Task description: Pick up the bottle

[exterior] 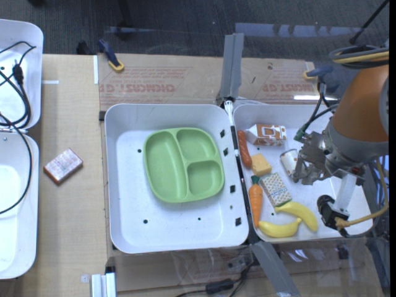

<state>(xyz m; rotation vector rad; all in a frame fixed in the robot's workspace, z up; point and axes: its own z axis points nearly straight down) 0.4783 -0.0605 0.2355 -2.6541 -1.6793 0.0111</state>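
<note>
A pale, clear-looking bottle (288,160) lies in the right bin (365,226), just right of a yellow cheese block. Part of it is hidden behind the gripper. My gripper (303,171) hangs low over the bin, right against the bottle's right side, with the grey and orange arm (362,113) above it. The gripper's tip is dark and tangled with cables, and I cannot make out whether anything is between its tips.
The right bin also holds a small milk carton (270,134), a sausage (245,149), a cheese block (260,164), a carrot (255,198), a patterned packet (276,189) and a banana (289,220). A green divided plate (184,163) sits in the left bin (124,184).
</note>
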